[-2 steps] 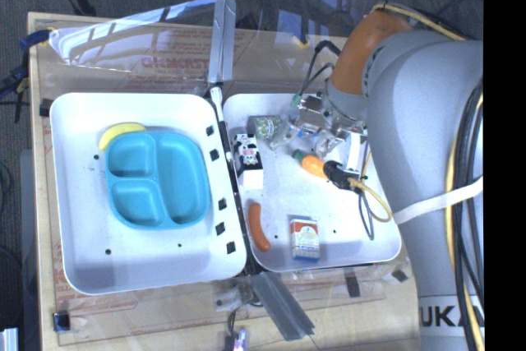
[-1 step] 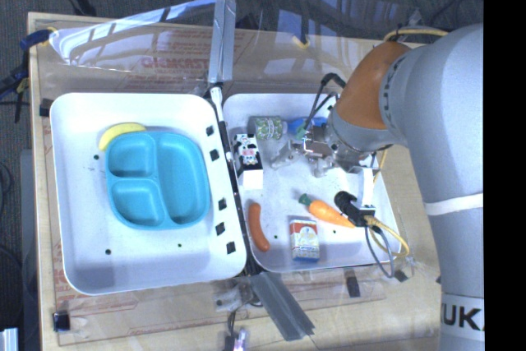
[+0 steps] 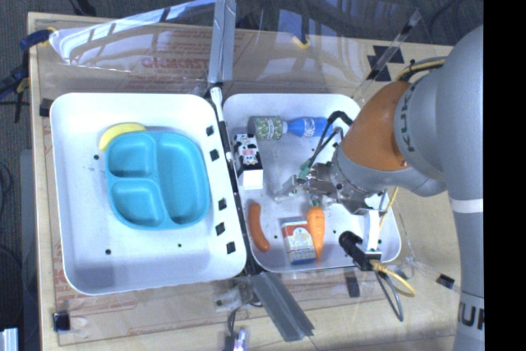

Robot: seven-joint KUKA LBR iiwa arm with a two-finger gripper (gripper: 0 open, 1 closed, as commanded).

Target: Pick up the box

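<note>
In the right bin (image 3: 374, 113), an orange and blue box (image 3: 299, 242) lies flat near the front wall, with an orange carrot (image 3: 317, 229) resting against its right side. A small black-and-white carton (image 3: 247, 161) lies by the left wall. My gripper (image 3: 301, 183) hangs low over the middle of this bin, just above and behind the orange box and to the right of the carton. I see nothing gripped by it. The wrist and orange band cover the bin's right part.
A green and blue bottle (image 3: 288, 127) lies along the right bin's back wall. A reddish sausage (image 3: 259, 228) lies left of the orange box. The left bin (image 3: 82, 242) holds a blue divided plate (image 3: 158, 178) and a yellow item (image 3: 121, 132) behind it.
</note>
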